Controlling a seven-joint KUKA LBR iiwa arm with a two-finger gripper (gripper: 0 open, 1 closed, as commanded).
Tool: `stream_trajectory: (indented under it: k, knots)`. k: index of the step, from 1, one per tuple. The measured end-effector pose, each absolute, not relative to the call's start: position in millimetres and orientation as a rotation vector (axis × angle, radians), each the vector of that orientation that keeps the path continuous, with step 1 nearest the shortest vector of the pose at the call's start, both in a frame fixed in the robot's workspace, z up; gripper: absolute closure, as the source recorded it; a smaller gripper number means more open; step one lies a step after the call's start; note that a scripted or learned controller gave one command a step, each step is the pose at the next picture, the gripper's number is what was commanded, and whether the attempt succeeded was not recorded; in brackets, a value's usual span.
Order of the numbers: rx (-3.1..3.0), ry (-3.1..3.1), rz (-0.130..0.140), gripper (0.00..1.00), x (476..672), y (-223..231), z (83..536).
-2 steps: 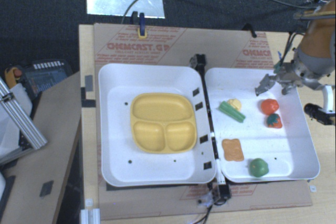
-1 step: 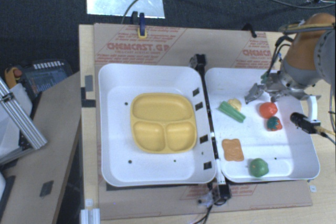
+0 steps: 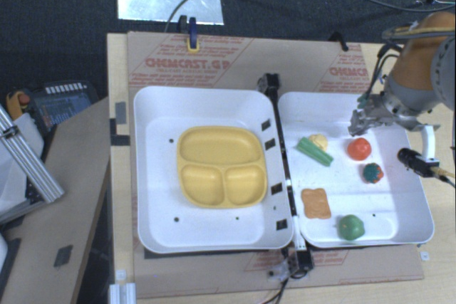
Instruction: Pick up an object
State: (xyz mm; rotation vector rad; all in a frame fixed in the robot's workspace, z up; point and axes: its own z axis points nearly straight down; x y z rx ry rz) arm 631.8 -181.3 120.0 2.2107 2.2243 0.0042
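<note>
The right bin (image 3: 406,224) holds several toy foods. A red tomato (image 3: 359,149) lies near its back right, with a dark green berry-like piece (image 3: 372,172) just in front of it. A green stalk beside a pale yellow piece (image 3: 314,149) sits toward the bin's left. An orange-brown slab (image 3: 315,203) and a green round item (image 3: 350,226) lie near the front. My gripper (image 3: 358,122) hangs just behind and above the tomato, apart from it, with nothing seen between its fingers.
The left bin (image 3: 153,117) carries a yellow three-compartment tray (image 3: 220,166). A black divider with clips (image 3: 276,146) runs between the bins. The arm's orange band (image 3: 420,60) and grey body occupy the upper right. A black cable fitting (image 3: 417,161) overhangs the right bin's edge.
</note>
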Motion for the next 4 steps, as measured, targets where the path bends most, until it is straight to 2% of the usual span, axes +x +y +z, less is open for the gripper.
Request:
stream_trajectory:
  k: [1,2,4]
  knots:
    - [2.210,2.221,0.007,1.00,640.3,-181.9,183.6]
    - [2.210,2.223,0.005,1.00,642.0,-182.1,228.8]
    - [2.212,2.231,0.003,1.00,605.6,-82.4,248.2]
